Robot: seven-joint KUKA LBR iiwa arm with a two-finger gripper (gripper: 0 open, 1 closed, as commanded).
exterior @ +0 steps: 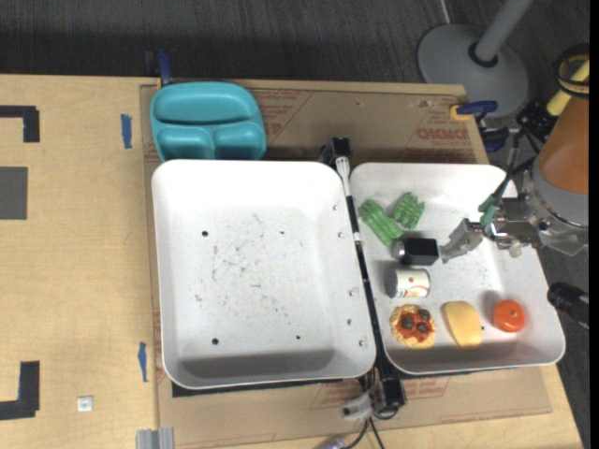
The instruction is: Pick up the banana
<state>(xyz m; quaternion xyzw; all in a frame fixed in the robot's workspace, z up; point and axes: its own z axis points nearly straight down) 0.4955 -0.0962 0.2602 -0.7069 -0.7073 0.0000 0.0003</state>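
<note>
1. Layout. The tabletop point(75, 251) carries the left bin point(248, 168) and the right bin point(554, 342) side by side, their rims touching. A teal tray point(208, 120) lies just beyond the far rim of the left bin. All the loose items lie in the right bin.

2. Task item. We take the stubby yellow piece at the near edge of the right bin to be the banana point(462, 323). It lies flat on the bin floor. Its long axis appears to run from the near rim towards the far rim, leaning slightly. Its outline is too short and blurred for us to tell which end is the stem.

3. Neighbours. A round toy pizza point(414, 325) lies just beside the banana on the view's left. An orange-red round item point(508, 315) lies just beside it on the view's right. A white cylinder point(412, 282) lies on its side beyond the pizza. A black-and-silver item point(418, 248) lies beyond that. Two green pieces point(379, 223) point(408, 210) lie near the far left corner of the bin.

4. Arm. The gripper point(463, 238) reaches in from the right and sits above the middle of the right bin, just beside the black-and-silver item. It is apart from the banana, which lies nearer the near rim. We cannot tell the state of the jaws: the view is too coarse there.
</note>
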